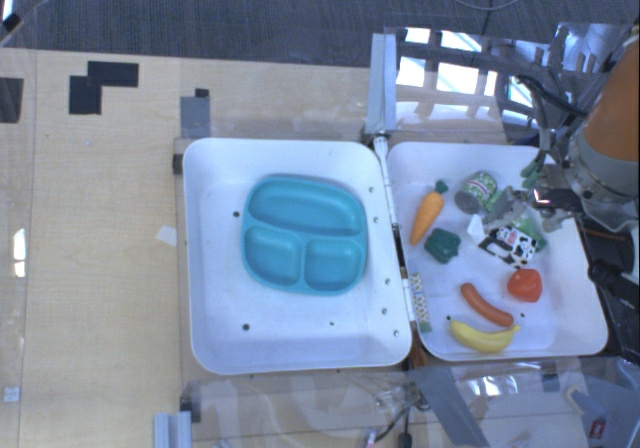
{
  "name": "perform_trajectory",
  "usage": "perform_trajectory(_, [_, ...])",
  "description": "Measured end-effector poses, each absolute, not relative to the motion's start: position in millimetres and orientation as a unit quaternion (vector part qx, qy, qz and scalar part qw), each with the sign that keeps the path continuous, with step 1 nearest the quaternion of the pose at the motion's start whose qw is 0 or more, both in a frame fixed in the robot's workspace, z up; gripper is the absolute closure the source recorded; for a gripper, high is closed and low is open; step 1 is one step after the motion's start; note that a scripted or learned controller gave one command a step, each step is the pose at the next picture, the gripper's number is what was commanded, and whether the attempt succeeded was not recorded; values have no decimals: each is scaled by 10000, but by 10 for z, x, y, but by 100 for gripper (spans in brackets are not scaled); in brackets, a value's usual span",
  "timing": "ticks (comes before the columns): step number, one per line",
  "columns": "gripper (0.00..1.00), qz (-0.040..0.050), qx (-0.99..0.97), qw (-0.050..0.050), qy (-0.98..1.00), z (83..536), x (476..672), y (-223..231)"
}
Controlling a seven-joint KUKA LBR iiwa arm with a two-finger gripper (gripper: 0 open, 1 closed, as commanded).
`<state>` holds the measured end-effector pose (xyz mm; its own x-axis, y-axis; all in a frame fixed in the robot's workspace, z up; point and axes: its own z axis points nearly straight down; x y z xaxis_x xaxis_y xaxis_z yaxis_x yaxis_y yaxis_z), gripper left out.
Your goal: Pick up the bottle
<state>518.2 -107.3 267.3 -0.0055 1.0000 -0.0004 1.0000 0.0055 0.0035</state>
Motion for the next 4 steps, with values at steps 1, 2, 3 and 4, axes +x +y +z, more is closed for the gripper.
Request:
perform_trajectory(1, [0, 8, 7132, 9, 7010, 1517, 5742, -1658])
perform_trajectory(2, [0, 27, 7269, 35, 6868, 956, 6310, -1760])
perform_trajectory(3, [0, 26, 7289, 21, 6846, 893, 6446, -2005])
perform_trajectory(4, [100, 41, 7270, 43, 6866, 1027, 6469, -1990])
